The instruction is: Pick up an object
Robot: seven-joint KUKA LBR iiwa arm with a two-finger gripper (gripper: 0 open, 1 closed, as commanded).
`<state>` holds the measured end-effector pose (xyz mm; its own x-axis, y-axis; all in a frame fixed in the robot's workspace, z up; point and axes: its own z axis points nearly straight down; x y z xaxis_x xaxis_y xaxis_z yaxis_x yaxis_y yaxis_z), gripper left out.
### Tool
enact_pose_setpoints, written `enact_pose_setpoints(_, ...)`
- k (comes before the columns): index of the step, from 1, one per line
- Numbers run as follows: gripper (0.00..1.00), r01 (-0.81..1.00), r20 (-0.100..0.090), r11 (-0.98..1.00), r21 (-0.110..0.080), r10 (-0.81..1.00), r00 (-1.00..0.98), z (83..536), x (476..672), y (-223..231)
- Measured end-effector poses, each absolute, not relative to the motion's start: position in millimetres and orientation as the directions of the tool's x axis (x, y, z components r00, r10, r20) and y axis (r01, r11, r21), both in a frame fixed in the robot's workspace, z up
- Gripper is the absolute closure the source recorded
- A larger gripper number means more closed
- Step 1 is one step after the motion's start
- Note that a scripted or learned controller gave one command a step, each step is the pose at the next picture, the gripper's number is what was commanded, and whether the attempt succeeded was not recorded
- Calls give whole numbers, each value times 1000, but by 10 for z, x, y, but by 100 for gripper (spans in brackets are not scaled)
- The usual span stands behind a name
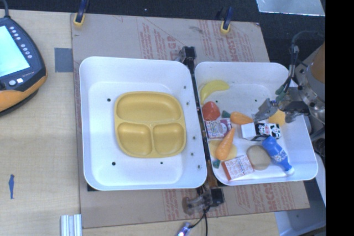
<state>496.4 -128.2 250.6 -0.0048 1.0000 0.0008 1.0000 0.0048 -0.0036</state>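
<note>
The right bin holds several toy foods: a yellow banana, a red piece, two orange carrots, a black-and-white carton, a blue bottle, a tan potato and two printed packets. My gripper hangs low over the bin's right side, just above the carton. A small yellow object lies right at its tip; whether it is gripped is unclear.
A yellow three-compartment tray sits in the left bin. A handheld control pendant lies at the bench's left edge. Clamps pin the cardboard base at the back.
</note>
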Motion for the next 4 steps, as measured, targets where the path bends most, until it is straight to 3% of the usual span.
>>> enact_pose_setpoints(1, 0, 1000, -3, 7, 11, 1000, -7, 1148, 4980, -1239)
enact_pose_setpoints(2, 0, 1000, -13, 6, 27, 1000, -6, 1048, 5622, -996)
enact_pose_setpoints(3, 0, 1000, -10, 4, 18, 1000, -4, 1043, 6211, -1005)
enact_pose_setpoints(4, 0, 1000, -19, -1, 15, 1000, 1, 1043, 6510, -1046)
